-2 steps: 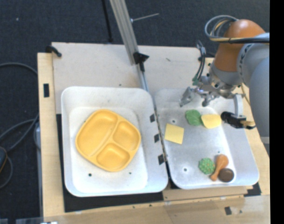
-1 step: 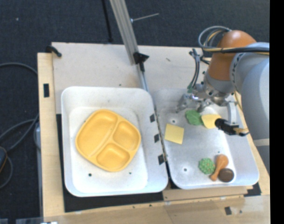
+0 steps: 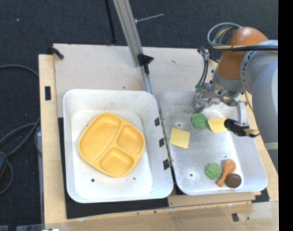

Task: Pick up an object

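Jaws (image 3: 202, 105) state unclear | above green piece (image 3: 199, 121) | right bin (image 3: 252, 170) | no legible writing

1. You see the hand (image 3: 202, 105) low over the far edge of the right bin (image 3: 247, 177), just above a green piece (image 3: 199, 121).
2. A pale yellow piece (image 3: 216, 124) touches that green one.
3. A yellow square (image 3: 180, 138) lies near the bin's left edge.
4. The left bin (image 3: 74, 105) holds a yellow divided plate (image 3: 111, 144).
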Robot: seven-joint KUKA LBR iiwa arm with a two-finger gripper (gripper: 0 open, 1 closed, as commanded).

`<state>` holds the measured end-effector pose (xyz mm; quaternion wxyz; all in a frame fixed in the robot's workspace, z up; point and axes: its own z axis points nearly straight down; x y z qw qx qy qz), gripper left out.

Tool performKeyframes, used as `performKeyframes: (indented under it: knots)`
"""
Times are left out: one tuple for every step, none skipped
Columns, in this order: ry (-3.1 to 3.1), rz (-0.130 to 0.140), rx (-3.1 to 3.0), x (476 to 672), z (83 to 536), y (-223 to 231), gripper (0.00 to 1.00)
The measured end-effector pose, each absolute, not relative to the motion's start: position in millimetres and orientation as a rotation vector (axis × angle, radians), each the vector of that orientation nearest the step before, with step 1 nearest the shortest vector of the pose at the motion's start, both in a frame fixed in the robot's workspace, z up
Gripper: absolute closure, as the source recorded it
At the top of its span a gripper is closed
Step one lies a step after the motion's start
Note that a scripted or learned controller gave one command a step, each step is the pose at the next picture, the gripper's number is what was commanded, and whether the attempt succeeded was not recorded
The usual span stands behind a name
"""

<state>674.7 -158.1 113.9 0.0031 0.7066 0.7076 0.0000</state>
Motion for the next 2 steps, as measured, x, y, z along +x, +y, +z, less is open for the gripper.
performKeyframes:
  knots:
    - [2.217, 0.005, 2.217, 676.8, 158.6, -160.4, 1.0]
    - [2.214, 0.006, 2.217, 674.9, 223.7, -165.0, 1.0]
